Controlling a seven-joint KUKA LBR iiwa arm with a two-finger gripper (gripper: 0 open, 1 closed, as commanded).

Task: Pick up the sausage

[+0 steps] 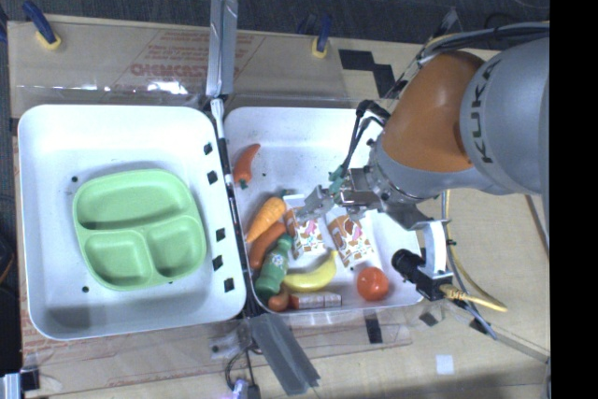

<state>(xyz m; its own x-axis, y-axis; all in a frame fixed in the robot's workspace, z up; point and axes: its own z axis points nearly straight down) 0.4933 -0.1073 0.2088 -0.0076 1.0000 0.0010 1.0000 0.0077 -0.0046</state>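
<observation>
A small red-brown sausage (278, 301) seems to lie at the right bin's front edge, partly hidden under a green bottle (274, 268) and a banana (314, 274). An orange-red tapered piece (245, 163) with a dark tip lies alone near the bin's left wall; it could also be sausage-like. My gripper (318, 199) hangs low over the middle of the right bin (299, 128), above two snack packets (353, 240). It is well back from the red-brown piece and to the right of the orange-red one. Nothing is visibly held.
Two carrots (266, 218) lie left of the packets, and a red tomato (372, 283) sits at the front right. The left bin (47, 154) holds a green divided plate (140, 229). A metal divider (222, 42) rises between the bins. The arm's orange band (425, 121) covers the right bin's right side.
</observation>
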